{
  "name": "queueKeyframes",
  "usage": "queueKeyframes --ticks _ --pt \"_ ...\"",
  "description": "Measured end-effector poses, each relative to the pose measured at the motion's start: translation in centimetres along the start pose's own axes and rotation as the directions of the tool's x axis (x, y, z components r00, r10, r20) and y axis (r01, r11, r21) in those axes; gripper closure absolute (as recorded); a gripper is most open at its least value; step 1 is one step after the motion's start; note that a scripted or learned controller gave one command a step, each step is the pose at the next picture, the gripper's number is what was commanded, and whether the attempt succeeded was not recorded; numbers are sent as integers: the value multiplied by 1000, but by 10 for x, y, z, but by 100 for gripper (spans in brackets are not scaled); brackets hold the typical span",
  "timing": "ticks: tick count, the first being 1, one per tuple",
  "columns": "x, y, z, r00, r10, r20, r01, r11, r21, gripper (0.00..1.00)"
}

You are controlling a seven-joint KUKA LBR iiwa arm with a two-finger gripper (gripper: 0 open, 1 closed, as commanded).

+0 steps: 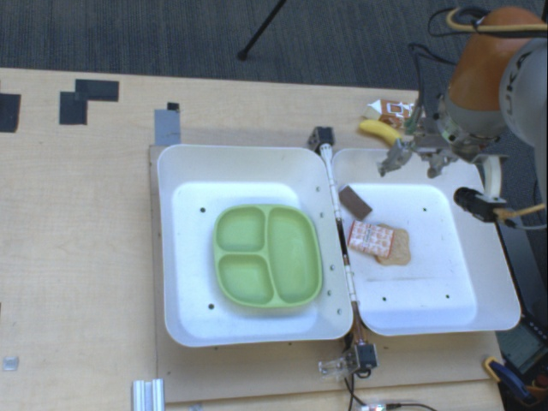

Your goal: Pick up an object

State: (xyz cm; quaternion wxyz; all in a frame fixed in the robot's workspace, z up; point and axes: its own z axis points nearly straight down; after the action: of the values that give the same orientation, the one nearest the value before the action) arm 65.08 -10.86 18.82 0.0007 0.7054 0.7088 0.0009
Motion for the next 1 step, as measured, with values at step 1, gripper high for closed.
queueKeyframes --ticks 1 --pt "-13 -83 74 1000 2 0 -2 1000 0 0"
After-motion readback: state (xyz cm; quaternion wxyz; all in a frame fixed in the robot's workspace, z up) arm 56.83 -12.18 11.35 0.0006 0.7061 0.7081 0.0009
